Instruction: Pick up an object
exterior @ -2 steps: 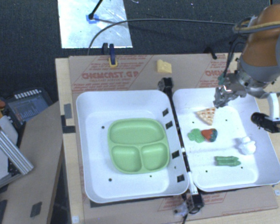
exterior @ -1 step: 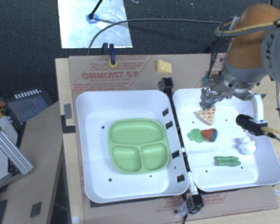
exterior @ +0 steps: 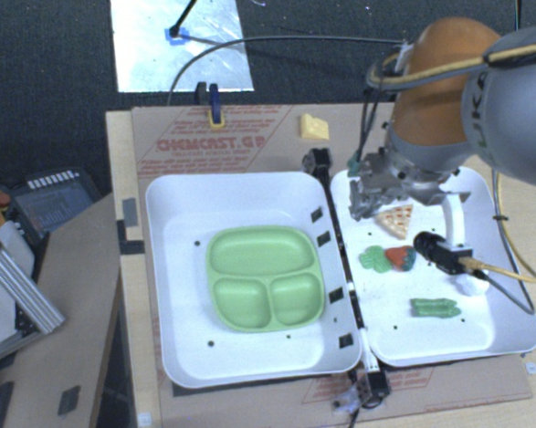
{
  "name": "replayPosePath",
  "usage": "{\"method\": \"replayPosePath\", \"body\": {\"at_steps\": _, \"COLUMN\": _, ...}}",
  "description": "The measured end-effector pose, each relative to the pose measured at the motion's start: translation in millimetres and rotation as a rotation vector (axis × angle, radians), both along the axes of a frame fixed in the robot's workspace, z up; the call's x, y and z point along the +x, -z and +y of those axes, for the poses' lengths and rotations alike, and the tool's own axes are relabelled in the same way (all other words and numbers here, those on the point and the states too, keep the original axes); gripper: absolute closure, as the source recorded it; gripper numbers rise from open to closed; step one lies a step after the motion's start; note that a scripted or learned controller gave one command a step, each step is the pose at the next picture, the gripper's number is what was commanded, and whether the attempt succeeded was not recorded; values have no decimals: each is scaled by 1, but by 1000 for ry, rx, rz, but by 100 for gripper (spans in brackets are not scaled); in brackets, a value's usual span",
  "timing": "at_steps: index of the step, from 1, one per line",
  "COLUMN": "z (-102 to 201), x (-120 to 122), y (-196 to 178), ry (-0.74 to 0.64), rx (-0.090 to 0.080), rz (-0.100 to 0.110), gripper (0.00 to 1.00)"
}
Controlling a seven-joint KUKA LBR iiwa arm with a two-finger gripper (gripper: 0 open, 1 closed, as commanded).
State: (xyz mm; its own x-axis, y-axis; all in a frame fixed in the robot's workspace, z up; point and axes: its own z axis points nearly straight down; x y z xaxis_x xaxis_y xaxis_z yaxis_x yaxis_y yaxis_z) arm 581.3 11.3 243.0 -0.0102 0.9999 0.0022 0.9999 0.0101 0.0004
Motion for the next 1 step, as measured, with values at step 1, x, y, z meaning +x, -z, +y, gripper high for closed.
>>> {"method": "replayPosePath", "body": {"at_steps": 1, "z": 48, "x": -8, "y": -4, "ry": 1, "rx": -1, "rz": 0, "gripper": 100}}
